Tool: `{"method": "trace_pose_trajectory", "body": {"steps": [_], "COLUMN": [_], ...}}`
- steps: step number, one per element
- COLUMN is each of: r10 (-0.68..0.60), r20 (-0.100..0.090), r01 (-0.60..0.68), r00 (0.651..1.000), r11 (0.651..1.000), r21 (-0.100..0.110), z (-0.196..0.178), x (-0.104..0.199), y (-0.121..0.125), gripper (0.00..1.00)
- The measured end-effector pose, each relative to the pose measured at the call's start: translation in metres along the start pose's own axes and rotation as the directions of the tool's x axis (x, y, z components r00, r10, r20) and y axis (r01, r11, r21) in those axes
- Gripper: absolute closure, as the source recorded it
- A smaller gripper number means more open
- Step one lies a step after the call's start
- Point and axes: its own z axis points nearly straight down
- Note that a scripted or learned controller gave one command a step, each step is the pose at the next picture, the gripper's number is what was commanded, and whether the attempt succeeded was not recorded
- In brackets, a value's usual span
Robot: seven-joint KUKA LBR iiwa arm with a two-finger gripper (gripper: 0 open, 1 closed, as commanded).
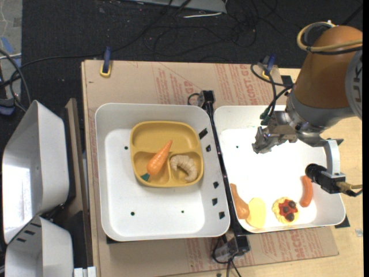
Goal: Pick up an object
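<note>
Cardboard covered the bench beneath two white bins; my gripper (264, 145) hung over the right bin (277, 166), though I could not tell how my jaws stood. Toy carrot (159, 157) and shrimp (184, 166) lay in the yellow plate (167, 130) left; sausage (306, 191), small pizza (286, 209) and spoon (239, 201) lay along the right bin's near edge.

Red sausage (306, 191) lies (tilted slightly) near right bin's (328, 221) right wall.

Two shallow white bins sit side by side on a cardboard-covered bench (173, 82): the left bin (115, 172) and the right bin (271, 172). Blue-and-yellow clamps (105, 63) grip the bench's far edge, and black cables (144, 27) trail across the dark floor beyond.
</note>
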Motion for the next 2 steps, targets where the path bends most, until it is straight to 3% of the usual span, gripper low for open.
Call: {"method": "trace_pose_trajectory", "body": {"steps": [2], "r10": [0.0], "r20": [0.0], "r01": [0.0], "r00": [1.0], "r11": [1.0], "r21": [0.003], "z": [0.029], "x": [0.099], "y": [-0.03], "gripper": [1.0]}}
